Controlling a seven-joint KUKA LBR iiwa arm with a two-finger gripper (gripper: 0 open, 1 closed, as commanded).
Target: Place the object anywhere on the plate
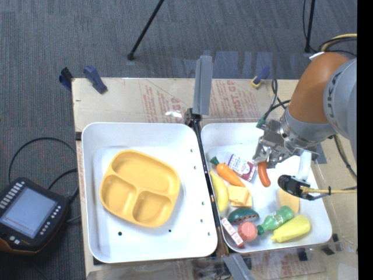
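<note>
The yellow three-compartment plate [140,187] lies in the left bin [93,156]. Over the right bin [233,134], my gripper [265,158] points down and is shut on the top end of a red sausage [264,175]. The sausage hangs slanted below the fingers, to the right of a white and purple packet [241,165]. The plate sits well to the left of the gripper, beyond the divider between the bins.
Toy food crowds the right bin: a carrot [229,175], a banana [220,192], a cheese slice [239,196], a green bottle [277,219], a yellow bottle [291,229] and a pink round piece [249,231]. A grey post [203,89] stands behind the bins.
</note>
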